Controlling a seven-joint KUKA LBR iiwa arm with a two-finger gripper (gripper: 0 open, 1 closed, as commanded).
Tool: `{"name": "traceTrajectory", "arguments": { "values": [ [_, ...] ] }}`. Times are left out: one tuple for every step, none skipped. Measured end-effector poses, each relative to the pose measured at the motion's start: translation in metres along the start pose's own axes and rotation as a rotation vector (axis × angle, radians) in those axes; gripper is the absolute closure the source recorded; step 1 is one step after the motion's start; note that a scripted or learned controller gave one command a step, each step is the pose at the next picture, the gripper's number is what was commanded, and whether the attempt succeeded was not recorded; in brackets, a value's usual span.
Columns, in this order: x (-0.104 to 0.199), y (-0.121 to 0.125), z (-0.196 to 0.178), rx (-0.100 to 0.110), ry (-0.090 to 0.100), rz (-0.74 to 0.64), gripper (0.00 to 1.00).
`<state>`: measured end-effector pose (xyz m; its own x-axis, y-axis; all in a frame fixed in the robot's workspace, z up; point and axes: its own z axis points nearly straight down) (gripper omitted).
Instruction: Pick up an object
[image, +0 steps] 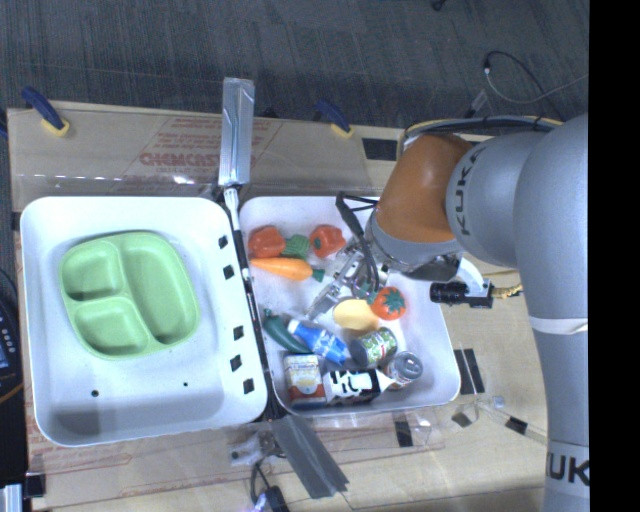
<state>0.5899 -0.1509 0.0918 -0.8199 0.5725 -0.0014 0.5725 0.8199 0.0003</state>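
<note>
Target not fixed by the task; nearest candidate is the yellow lemon-shaped toy (353, 315), lying mid-right bin (425, 345), just below and slightly right of the gripper (335, 290). Toy's long axis runs roughly left-right. A small red tomato-like toy (388, 302) touches or nearly touches its right end.

Gripper sits low in the bin, metal fingers angled down-left toward the bin floor. Nothing visibly between them. Whether they stand apart or together: cannot tell, too small and cluttered.

Outward from there: orange carrot (282, 268) up-left of the gripper, long axis left-right, near the divider wall. Red pepper-like piece (265, 241), green piece (297, 244) and another red piece (326, 239) along the bin's far side. Blue bottle (320, 341) slants below the gripper; green-labelled can (376, 348) just right of it; more packages along the near wall.

Left bin (40, 300) holds a green sectioned tray (125, 292), well apart from the arm.

Judgement: a short shift down-right would put the fingers over the lemon; crowding by the tomato and can may foul the close.
</note>
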Motion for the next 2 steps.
{"name": "traceTrajectory", "arguments": {
  "values": [
    [0.033, -0.074, -0.089, 0.0, -0.001, -0.243, 0.0],
    [0.012, -0.018, -0.084, 0.0, 0.0, -0.387, 0.0]
  ]
}}
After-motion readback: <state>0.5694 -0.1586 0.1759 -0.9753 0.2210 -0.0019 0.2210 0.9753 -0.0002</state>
